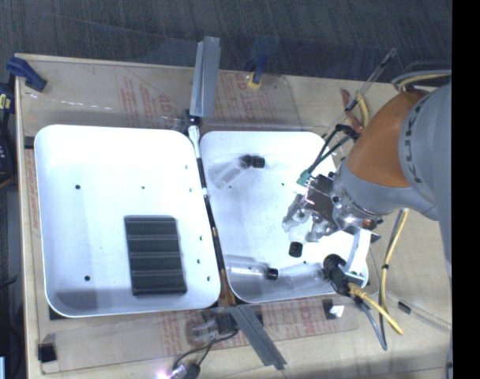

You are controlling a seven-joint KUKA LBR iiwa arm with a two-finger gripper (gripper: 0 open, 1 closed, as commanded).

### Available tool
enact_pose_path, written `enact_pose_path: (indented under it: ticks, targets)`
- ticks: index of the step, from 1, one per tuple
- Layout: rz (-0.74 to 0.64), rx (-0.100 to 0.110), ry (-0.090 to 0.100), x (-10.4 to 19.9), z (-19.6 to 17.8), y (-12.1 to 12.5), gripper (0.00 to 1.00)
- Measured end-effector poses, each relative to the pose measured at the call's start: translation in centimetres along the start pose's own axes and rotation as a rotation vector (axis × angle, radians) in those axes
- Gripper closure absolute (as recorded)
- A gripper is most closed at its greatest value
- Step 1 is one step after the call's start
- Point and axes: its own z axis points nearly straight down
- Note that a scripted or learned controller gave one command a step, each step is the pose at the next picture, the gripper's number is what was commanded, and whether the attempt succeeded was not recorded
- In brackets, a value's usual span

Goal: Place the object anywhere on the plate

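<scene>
The gripper (297, 226) hovers over the right bin (224, 275). Its grip state is unclear. Two clear black-capped tubes (250, 272) lie there

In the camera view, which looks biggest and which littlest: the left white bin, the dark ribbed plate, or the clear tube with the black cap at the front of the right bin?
1. Left white bin, the biggest by far.
2. Dark ribbed plate, lying inside that bin.
3. Clear tube with the black cap, the littlest.
</scene>
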Motion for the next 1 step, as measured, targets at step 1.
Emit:
enact_pose_path:
  ticks: [1]
  targets:
    - [-0.175,-0.003,-0.004,11.71,3.41,6.71,1.0]
